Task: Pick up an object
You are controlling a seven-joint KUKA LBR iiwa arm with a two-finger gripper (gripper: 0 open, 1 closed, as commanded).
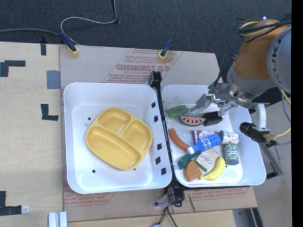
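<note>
Spread open and holding nothing, the tool (211,109) hangs over the far part of the right bin (253,176), one finger reaching toward the upper left and the other, dark one lying lower to the right. Just below its fingers lies a watermelon slice (192,120), and beside that, toward the divider, a green pickle-like piece (176,110). Farther from the tool, nearer the camera, an orange sausage (178,139) lies aslant, a blue-capped bottle (204,144) rests across a dark red packet (198,135), and a small white carton (231,137) sits above a green-labelled can (231,153). At the near edge a banana (215,170) curls beside a cracker-like piece (207,159), a brown piece (192,171) and a teal item (184,161). Across the divider, well away from the tool, the left bin (75,174) holds a yellow compartment plate (119,137). Both bins rest on cardboard (135,67) on the counter (28,141).
</note>
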